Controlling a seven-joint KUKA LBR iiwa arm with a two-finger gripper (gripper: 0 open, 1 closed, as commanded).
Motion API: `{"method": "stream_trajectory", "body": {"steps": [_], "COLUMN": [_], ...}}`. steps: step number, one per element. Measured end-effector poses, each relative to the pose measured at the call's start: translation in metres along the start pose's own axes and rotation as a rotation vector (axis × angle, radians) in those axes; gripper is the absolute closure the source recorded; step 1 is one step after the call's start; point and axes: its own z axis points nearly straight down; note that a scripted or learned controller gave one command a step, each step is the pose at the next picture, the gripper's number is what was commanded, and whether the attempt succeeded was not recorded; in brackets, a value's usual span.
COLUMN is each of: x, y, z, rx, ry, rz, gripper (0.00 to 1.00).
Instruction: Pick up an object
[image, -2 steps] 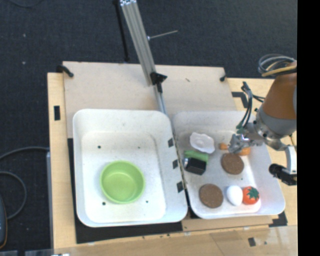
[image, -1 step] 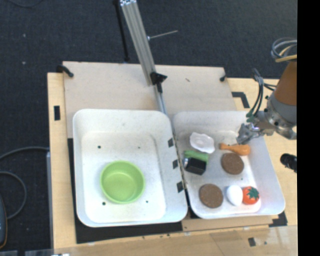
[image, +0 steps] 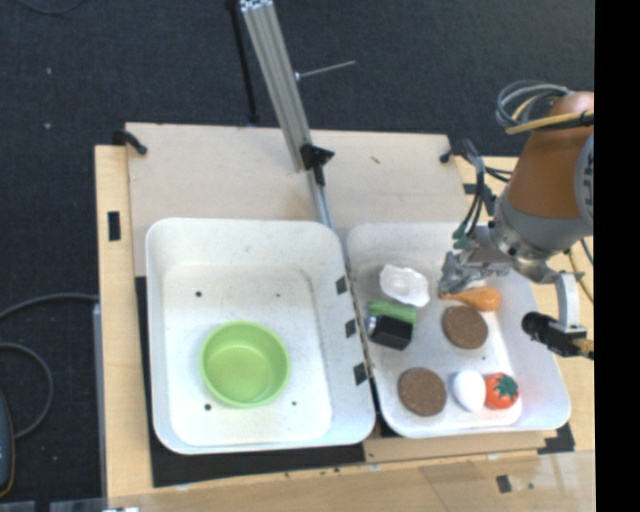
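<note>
Camera view, front to back: closest to the bench's front edge in the right bin (image: 545, 410) there's a row of three things, a brown disc (image: 422, 391), a white egg-shaped piece (image: 468, 390) touching a red tomato-looking toy (image: 501, 391) with a green top. Over in the left bin (image: 170, 420) a lime green bowl (image: 245, 364) sits upright toward the front-left part.

A bit further back in the right bin is a second brown disc (image: 465, 327), and near the divider a green and black block thing (image: 390, 324). Just behind that lies a crumpled white object (image: 404, 285).

An orange carrot-ish piece (image: 478, 297) lies just behind the second disc, and the gripper (image: 457, 277) is right down on its left end. Honestly can't tell from here whether it's open, closed or actually has hold of the thing, the tips are just a dark blur.

Behind that the grey arm with its orange band (image: 548, 180) comes in from the right. A metal post (image: 285, 90) slants up from the back of the bench between the bins.
</note>
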Motion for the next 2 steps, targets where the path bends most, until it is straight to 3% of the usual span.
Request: {"method": "stream_trajectory", "body": {"steps": [2], "x": [0.102], "y": [-0.009], "z": [-0.017], "rx": [-0.003], "ry": [0.001], "rz": [-0.002], "gripper": [1.00]}}
